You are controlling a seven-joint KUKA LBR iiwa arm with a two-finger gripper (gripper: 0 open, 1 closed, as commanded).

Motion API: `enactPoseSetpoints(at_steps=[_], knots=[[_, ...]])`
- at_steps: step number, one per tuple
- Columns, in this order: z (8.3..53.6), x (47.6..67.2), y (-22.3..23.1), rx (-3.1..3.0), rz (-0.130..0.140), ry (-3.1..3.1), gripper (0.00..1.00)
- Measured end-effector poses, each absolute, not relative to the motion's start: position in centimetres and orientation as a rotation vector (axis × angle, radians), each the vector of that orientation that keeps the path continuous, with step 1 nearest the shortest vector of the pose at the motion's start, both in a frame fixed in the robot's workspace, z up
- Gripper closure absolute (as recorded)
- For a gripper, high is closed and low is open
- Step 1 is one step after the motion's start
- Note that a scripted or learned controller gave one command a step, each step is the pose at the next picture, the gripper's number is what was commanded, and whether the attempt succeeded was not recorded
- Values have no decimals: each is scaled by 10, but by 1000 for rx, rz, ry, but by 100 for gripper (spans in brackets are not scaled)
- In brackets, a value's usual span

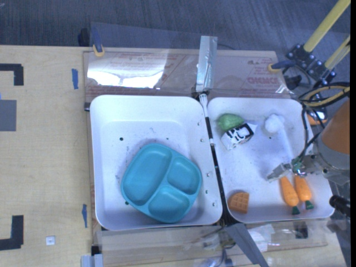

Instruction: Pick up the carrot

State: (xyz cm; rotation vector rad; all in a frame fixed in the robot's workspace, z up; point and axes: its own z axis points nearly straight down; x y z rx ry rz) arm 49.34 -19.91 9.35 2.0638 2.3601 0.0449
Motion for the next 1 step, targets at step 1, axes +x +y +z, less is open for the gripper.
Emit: enactPoseSetpoints(at_steps=[1], knots=[[101,491,-204,2066,29,2350,100]])
